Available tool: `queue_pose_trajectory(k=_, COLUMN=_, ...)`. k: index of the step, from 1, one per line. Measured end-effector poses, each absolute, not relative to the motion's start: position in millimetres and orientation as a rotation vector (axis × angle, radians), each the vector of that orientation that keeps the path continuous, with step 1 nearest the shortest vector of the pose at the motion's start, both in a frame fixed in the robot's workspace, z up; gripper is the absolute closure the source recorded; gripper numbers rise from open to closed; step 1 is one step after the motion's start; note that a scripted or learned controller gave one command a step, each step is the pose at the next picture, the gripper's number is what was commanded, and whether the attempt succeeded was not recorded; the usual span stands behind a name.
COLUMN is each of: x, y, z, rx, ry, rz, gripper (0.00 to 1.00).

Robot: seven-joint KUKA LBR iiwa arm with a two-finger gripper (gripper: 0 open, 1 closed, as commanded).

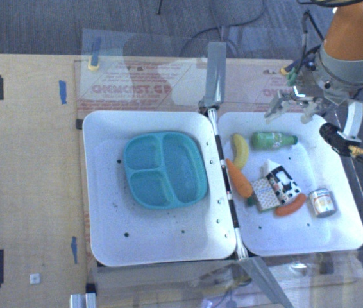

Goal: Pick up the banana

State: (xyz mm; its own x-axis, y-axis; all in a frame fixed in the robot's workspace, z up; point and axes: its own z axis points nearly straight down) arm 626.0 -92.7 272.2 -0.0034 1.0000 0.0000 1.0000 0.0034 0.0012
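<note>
Gripper [292, 105]: above the far edge of the right bin [351, 233], fingers spread apart, nothing between them. Grey arm [353, 31] with orange band entering from the upper right.

Banana [240, 150]: inside the right bin, far-left part, close to the divider between the bins. Lying flat, roughly along the near-far direction. Position relative to gripper: to the left of and nearer than the gripper, apart from it, no contact.

Neighbouring items in the right bin:
- Green bottle [273, 139] on its side, just right of the banana, between banana and gripper.
- Carrot [239, 179] just beside the banana's near end, angled toward the near right.
- Black-and-white patterned box [283, 181] and a checkered packet [264, 194] near the bin centre.
- Red sausage-shaped item [290, 206] just beyond those, on the near side.
- Small metal can [322, 201] at the right.

Left bin [101, 236]: teal divided plate [166, 169] at its centre.

Both bins side by side on the tabletop [27, 172].
</note>
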Motion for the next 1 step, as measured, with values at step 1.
queue_pose_trajectory(k=1, x=648.4, y=-95.2, z=105.6, rx=2.348, ry=2.09, rz=-0.001, gripper=0.0)
